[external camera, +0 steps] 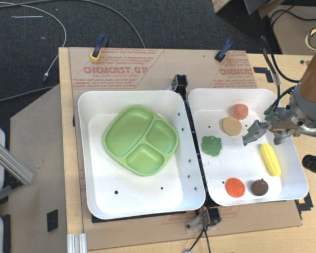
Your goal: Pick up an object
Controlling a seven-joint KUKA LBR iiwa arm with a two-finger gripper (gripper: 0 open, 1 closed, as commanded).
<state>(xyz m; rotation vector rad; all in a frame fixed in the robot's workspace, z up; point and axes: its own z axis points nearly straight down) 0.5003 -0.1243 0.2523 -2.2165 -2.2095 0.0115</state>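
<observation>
Yellow corn cob [270, 159] is the closest candidate I see, lying near the right bin's [216, 196] right edge, just below the gripper [263, 132]. The rest of the bin holds a tan disc [232, 126] and a pinkish-red piece [240, 110] toward the far edge, a green broccoli-like piece [211, 145] by the left wall, and an orange-red round piece [234, 187] and a dark brown one [259, 187] by the near edge.

Risks as I read them: the corn is smooth and rounded, so a grip off its axis would likely roll it out or shove it into the right wall. The tan disc is flat and sits just beside the pinkish-red piece, so a descent there could nudge both and close on nothing. The near-edge pair sit close together, so a finger could land between them.

Gripper hangs over the right bin's right half, between the tan disc and the corn. I see nothing between its fingers. Whether it's released or clenched I cannot tell; the grey hardware blurs together.

Left bin [89, 191] carries a green divided tray [140, 139].
</observation>
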